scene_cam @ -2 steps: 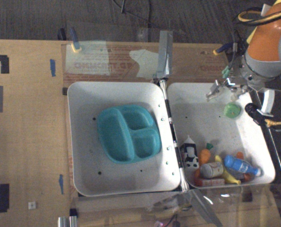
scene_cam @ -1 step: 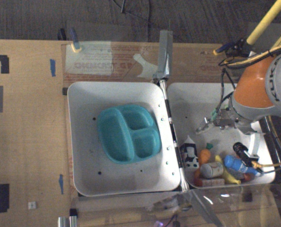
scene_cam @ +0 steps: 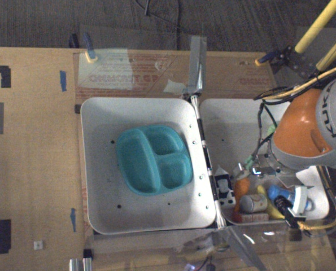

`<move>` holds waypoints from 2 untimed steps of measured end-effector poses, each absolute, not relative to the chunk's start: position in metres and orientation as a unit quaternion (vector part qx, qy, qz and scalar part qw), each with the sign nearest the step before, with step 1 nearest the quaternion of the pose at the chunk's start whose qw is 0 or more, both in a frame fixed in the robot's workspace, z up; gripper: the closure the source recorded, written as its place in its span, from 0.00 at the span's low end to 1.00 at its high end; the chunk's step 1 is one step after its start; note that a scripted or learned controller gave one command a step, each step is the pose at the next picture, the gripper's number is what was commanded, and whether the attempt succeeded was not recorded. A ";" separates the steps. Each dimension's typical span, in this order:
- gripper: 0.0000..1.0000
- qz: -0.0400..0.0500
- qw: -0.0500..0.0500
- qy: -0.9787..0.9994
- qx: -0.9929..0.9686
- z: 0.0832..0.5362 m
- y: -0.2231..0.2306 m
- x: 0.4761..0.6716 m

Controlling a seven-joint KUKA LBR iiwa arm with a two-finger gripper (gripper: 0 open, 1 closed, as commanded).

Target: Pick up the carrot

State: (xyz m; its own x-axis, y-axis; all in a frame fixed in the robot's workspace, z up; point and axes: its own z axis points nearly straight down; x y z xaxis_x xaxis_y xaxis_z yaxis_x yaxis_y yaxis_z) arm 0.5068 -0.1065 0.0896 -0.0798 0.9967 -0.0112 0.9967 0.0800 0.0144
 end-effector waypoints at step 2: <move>1.00 0.005 0.007 0.678 0.735 0.188 -0.088 0.485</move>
